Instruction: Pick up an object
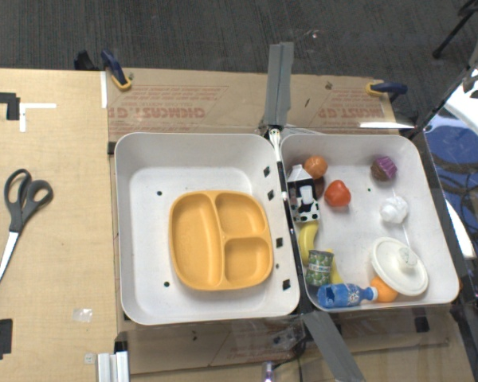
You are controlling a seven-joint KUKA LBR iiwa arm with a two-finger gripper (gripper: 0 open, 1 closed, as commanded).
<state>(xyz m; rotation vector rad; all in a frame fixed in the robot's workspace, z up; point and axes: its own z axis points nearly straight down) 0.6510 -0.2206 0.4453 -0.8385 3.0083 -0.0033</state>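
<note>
Nothing specific is named as the target, so any of the small stuff in the right bin (430, 213) could be gone for, and it's all crowded toward that bin's left wall and near edge. The red ball (338, 193) looks like the easiest pick: probably a light, stiff plastic toy, round and a bit slick, best pinched across its widest middle, with open floor around most of it. The orange ball (315, 166) sits near the far-left corner, just beside the black-and-white carton (303, 198), so less finger room is expected there. The purple piece (384, 167) and the small white lump (394, 209) lie well apart from the rest; the lump could be soft, hard to tell. The yellow banana (307, 240) is tucked against the wall, the green can (319, 267) touches it, and the blue bottle (344, 294) lies on its side along the near edge, likely to roll if nudged. The white lidded dish (399, 266) looks smooth and awkward to grab, with an orange piece (385, 292) half hidden under its rim. Counted up: two bins, one yellow divided plate (221, 238) alone in the left bin (135, 213), ten small things in the right bin, one pair of scissors (17, 213) out on the bench (56, 293). The tool's state cannot be told from this shot.
</note>
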